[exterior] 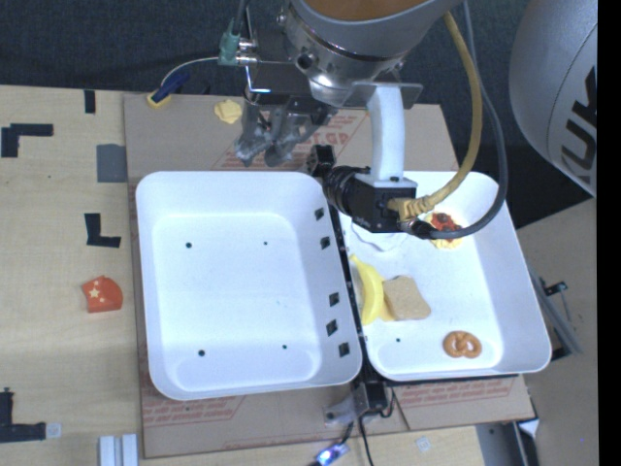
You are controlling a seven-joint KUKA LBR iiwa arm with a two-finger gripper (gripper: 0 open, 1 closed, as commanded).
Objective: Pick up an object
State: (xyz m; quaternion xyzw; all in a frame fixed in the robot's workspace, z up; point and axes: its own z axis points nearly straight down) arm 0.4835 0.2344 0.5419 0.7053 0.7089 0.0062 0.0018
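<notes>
Beyond the far rim of the left white bin (233,289), the grey two-finger tool (277,149) hangs over the table (175,134); whether it is apart or together cannot be told. Nearer, in the right white bin (495,280), lie a tan bread slice (408,299), a yellow banana-shaped piece (370,294) and a brown pretzel (462,345). Black lettering (580,129) on the grey arm is cut off, unreadable.

Bright, even overhead light, soft faint shadows w/ no hard edges, left bin (233,289) & right bin (490,289) near blown-out white, arm (378,8) close to lens & blurry up top, dark bkgd behind surface (58,250), pic low-res overall.
</notes>
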